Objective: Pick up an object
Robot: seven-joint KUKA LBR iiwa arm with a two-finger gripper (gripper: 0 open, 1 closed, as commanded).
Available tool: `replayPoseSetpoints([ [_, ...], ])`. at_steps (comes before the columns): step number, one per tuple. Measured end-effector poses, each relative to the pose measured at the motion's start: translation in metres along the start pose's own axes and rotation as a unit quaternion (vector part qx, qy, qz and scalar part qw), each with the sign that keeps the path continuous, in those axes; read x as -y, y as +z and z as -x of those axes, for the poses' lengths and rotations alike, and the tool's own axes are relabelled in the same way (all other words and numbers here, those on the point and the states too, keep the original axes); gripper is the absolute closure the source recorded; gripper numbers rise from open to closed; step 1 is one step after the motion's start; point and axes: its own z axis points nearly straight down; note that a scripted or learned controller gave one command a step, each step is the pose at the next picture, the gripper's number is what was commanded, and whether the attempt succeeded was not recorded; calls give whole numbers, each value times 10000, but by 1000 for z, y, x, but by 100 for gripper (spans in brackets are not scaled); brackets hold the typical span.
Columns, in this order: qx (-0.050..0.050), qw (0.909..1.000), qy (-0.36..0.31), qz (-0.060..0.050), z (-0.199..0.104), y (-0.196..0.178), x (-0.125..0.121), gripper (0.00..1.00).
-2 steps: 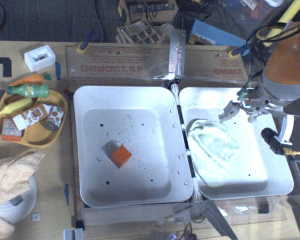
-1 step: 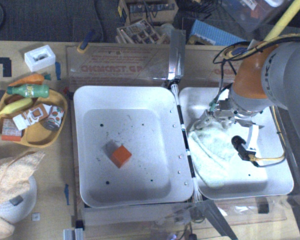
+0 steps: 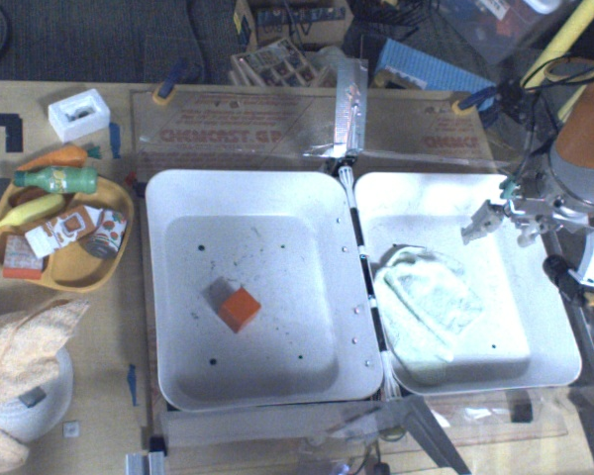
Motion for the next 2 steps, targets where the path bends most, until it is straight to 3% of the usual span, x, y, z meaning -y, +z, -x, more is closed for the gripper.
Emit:
replayPoseSetpoints([
  [1, -11, 9998, 196, -21, -66, 74, -8, 0],
  [2, 0, 10000, 56, 4, -14, -2, -9, 0],
])
